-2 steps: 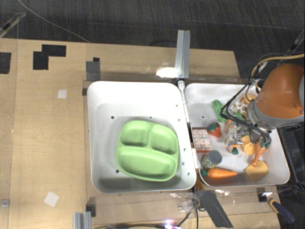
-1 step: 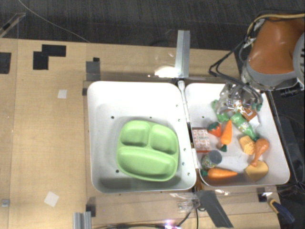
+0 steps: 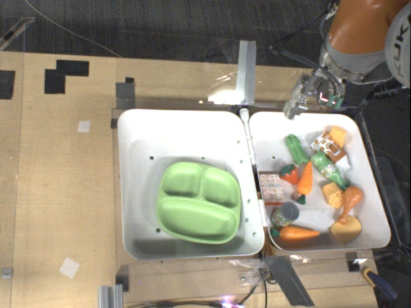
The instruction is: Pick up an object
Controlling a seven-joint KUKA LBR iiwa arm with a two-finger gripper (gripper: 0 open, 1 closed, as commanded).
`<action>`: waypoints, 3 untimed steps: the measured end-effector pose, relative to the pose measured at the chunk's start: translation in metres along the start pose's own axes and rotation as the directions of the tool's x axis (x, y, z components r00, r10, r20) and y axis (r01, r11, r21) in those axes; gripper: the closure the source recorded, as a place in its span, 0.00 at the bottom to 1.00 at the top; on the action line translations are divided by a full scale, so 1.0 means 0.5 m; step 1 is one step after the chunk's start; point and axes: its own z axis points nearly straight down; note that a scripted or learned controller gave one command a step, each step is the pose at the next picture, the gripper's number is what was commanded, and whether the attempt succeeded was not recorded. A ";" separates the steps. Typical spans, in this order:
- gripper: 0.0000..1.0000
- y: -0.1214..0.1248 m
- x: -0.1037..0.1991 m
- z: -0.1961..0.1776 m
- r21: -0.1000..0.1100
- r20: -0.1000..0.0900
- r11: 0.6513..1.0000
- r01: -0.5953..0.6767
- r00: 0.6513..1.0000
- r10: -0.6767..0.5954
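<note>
Camera view: robot arm over two white bins.
The gripper (image 3: pixel 313 97) hangs above the far edge of the right bin (image 3: pixel 372 172), and I cannot tell how it is set. Toy food (image 3: pixel 314 175) lies in that bin. A green plate (image 3: pixel 199 201) sits in the left bin (image 3: pixel 138 172).

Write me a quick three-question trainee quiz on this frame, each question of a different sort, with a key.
1. True or false: the green plate lies in the left bin.
2. Multiple choice: where is the gripper? A) down among the toy food; B) above the far rim of the right bin; C) over the green plate.
3. Fill in: the long carrot lies along the right bin's ____ edge, closest to the camera.

Key: 1 true. 2 B. 3 near.
</note>
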 end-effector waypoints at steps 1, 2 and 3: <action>1.00 0.093 0.068 -0.025 0.000 -0.005 0.996 -0.092 0.996 0.092; 1.00 0.094 0.064 -0.051 -0.002 0.005 0.996 -0.088 0.996 0.088; 1.00 0.098 0.061 -0.078 -0.006 0.014 0.997 -0.082 0.997 0.082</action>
